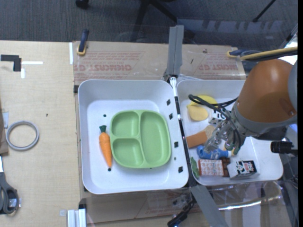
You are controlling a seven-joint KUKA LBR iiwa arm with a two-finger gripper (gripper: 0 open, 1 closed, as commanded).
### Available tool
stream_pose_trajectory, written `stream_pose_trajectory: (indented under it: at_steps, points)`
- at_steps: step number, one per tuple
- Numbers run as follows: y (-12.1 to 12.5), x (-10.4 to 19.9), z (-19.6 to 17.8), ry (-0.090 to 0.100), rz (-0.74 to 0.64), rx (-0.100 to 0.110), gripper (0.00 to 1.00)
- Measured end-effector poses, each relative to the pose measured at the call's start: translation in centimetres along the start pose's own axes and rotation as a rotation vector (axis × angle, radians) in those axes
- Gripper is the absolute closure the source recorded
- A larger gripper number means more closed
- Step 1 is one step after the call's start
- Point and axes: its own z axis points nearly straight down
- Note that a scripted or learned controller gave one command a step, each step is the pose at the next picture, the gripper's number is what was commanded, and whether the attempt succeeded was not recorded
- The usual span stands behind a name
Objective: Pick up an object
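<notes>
A: What's in the right bin (265, 174)?
B: End effector (222, 141) low over a blue item (208, 152), possibly touching; can't tell its grip. Yellow lump (199, 111), brown block (196, 138), small cartons nearby.
A: Left bin (90, 141)?
B: Smooth green 3-section plate (141, 138), orange carrot (105, 147) beside it. Wooden table (38, 174).

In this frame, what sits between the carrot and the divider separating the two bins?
In the camera view, the green sectioned plate lies between the carrot and the divider, on the left bin's floor.
</notes>
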Motion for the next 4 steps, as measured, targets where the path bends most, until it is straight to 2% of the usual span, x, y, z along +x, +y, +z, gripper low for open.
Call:
stream_pose_trajectory:
  at_steps: [1,2,3,4]
  points:
    - [-4.7,-3.6,8.1,-0.009,0.284,-0.009,1.0]
    - [-4.4,-4.5,8.6,-0.016,0.672,-0.023,1.0]
    - [-6.3,-10.3,8.5,-0.023,0.259,-0.015,1.0]
    - [-2.9,-11.7,8.7,-0.018,0.853,-0.017,1.0]
